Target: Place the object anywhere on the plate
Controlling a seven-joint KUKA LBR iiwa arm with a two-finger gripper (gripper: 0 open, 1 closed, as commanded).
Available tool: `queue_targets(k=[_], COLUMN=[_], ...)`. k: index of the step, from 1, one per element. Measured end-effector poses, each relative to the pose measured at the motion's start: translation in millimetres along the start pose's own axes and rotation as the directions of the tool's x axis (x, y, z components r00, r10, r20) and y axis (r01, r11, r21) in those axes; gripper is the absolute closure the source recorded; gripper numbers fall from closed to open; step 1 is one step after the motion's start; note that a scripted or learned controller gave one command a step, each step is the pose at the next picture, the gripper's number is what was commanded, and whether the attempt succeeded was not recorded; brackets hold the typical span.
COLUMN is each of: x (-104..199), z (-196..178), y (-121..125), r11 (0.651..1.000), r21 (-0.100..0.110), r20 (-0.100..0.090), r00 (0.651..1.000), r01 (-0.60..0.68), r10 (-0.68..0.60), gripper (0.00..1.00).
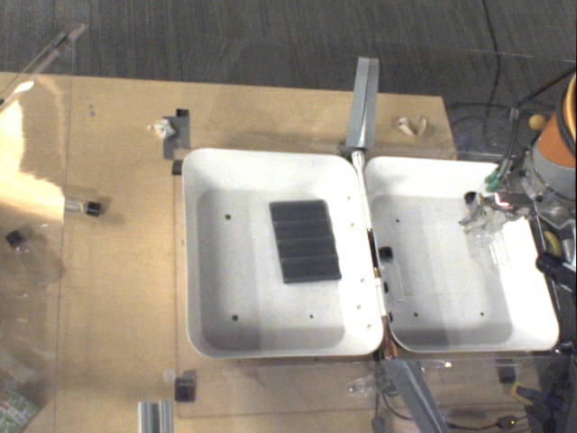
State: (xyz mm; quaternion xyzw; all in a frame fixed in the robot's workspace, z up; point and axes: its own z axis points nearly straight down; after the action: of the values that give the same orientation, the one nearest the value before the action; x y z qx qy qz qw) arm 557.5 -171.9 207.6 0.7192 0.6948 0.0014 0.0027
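A dark grey ridged rectangular plate (306, 241) lies flat in the middle of the left white bin (203, 269), slightly tilted. Nothing rests on it. My gripper (484, 216) hangs over the right side of the right white bin (433, 282), near its far right corner. The grey arm with its orange band (552, 147) reaches in from the right edge. Glare and the gripper's shiny parts hide whatever lies between or under it. The gripper is far to the right of the plate, across the seam between the bins.
A small dark piece (385, 253) sits at the seam between the bins, on the right bin's left wall. A grey upright bar (363, 105) stands behind the seam. Small black blocks (181, 126) and clutter lie on the wooden bench to the left.
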Motion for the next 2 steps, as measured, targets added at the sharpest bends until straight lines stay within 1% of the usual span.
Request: queue_targets(k=[1,2], x=[56.5,151.0], z=[1.9,-1.9], y=[28.1,79.0], r11=[0.992,0.948], r21=[-0.001,0.0], r20=[-0.001,-0.003], r00=[0.992,0.948], r01=[0.13,0.317], r10=[-0.13,-0.317], gripper=[1.0,1.0])
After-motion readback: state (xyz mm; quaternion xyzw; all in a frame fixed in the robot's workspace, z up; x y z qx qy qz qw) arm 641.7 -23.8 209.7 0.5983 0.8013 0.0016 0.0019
